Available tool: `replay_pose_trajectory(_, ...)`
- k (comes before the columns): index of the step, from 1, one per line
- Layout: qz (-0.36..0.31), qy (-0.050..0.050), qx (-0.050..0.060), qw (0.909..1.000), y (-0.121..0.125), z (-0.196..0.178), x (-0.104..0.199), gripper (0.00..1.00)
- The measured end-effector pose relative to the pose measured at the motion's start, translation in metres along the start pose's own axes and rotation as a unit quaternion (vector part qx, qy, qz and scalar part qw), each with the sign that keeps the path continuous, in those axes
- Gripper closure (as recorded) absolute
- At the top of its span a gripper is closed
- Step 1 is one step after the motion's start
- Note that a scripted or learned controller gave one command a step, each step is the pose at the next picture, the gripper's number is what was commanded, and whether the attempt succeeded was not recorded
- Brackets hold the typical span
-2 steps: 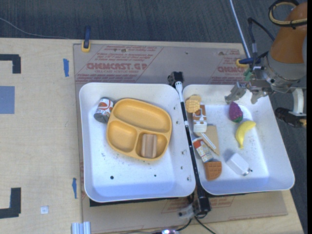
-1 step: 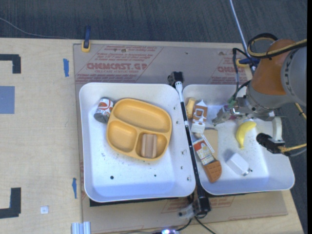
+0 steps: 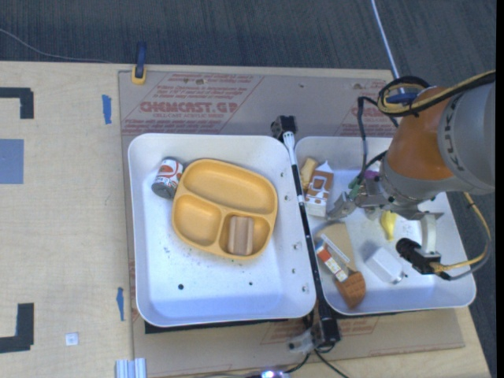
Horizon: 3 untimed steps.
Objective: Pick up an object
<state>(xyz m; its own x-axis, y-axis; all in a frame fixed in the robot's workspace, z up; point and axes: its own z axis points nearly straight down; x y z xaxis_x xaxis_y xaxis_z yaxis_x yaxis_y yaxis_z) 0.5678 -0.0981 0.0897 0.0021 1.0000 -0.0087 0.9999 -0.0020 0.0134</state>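
Camera view: end effector [image 3: 344, 205] low in right bin [image 3: 457, 294] by small carton [image 3: 317, 193] — finger state can't tell (nothing visibly held); pick not yet done.

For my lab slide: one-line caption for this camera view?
KUKA arm reaching over the cluttered right bin; yellow divided tray and can in the left bin.

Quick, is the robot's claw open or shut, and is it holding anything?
Gripper: cannot be told. It sits low in the right white bin, beside the small white and orange carton; nothing is seen held.
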Motion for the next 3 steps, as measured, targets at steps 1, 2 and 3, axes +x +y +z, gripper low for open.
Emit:
replay_pose_trajectory(1, 0.001, -0.002, -0.003, 1.0000, 0.002, -0.011, -0.002, 1.00)
replay_pose_trajectory(2, 0.001, -0.002, -0.003, 1.0000, 0.002, -0.011, -0.002, 0.00)
replay_pose_trajectory(3, -0.001, 0.001, -0.003, 1.0000, -0.029, -0.001, 0.004, 0.00)
